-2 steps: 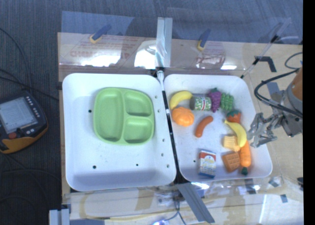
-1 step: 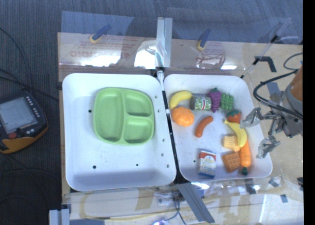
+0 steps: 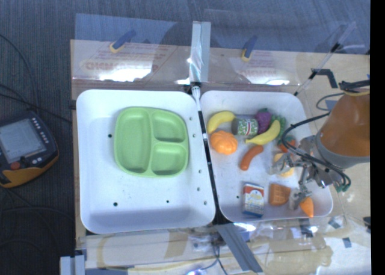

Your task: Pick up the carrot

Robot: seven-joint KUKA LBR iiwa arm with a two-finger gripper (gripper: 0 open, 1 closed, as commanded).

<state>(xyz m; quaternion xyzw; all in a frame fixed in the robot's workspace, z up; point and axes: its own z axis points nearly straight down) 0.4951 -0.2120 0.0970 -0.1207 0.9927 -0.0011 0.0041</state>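
Observation:
The carrot (image 3: 307, 207), a short orange tapered piece, lies in the front right corner of the right bin (image 3: 231, 207). My gripper (image 3: 303, 187) hangs right over it, at the end of the grey arm with the orange band (image 3: 348, 129) that reaches in from the right. Cables and the wrist hide the tips, so whether anything is held is unclear. A longer red-orange piece (image 3: 251, 157) lies in the middle of the same bin, apart from the gripper.
The right bin also holds a banana (image 3: 219, 120), an orange (image 3: 224, 142), a small can (image 3: 245, 126), purple grapes (image 3: 263, 116), a second yellow fruit (image 3: 267, 132), a carton (image 3: 254, 200) and a brown-orange piece (image 3: 278, 194). The left bin (image 3: 96, 207) holds a green divided plate (image 3: 150, 141).

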